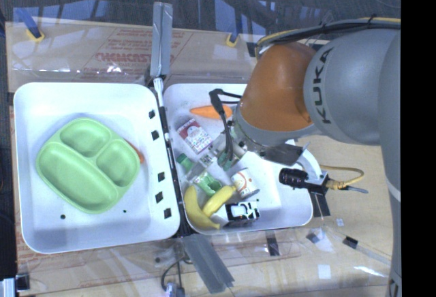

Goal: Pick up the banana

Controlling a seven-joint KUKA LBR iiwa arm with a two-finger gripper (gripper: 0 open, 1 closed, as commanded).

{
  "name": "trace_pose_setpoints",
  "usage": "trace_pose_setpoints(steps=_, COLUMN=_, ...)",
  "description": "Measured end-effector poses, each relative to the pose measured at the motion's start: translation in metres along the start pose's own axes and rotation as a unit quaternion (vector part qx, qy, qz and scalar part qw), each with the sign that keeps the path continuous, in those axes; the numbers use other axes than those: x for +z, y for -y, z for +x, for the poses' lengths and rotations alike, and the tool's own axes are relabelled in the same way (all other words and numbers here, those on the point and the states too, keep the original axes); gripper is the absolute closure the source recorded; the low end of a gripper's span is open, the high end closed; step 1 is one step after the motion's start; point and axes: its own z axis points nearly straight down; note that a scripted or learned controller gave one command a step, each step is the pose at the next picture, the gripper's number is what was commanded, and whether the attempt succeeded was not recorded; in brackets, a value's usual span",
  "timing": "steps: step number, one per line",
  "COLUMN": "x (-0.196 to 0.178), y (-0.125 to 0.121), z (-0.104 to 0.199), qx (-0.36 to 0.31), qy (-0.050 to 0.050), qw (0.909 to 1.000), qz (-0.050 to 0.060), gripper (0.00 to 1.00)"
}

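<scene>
The gripper [228, 152] hung just above the banana [204, 206]; its opening could not be told. Crowding clutter beside the banana could spoil a grasp.

Glossy white plastic bins [41, 234]; matt green plastic tray [85, 165]; smooth-skinned banana [194, 210]

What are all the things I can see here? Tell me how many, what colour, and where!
bins: 2, white, side by side on the bench
divided plate: 1, green, left bin
banana: 1, yellow, front of right bin
carrot: 1, orange, back of right bin
small can: 1, white and red, right bin beside the banana
packet: 1, red and white, right bin
arm: 1, grey with orange band, over right bin
gripper: 1, dark, among the right bin's items
</scene>
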Motion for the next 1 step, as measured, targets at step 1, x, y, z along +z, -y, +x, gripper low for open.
trace_pose_setpoints(steps=1, x=0.001, y=0.0413, z=0.0025, qx=-0.058, qy=-0.001, qw=0.9983, qz=0.001, gripper=0.0)
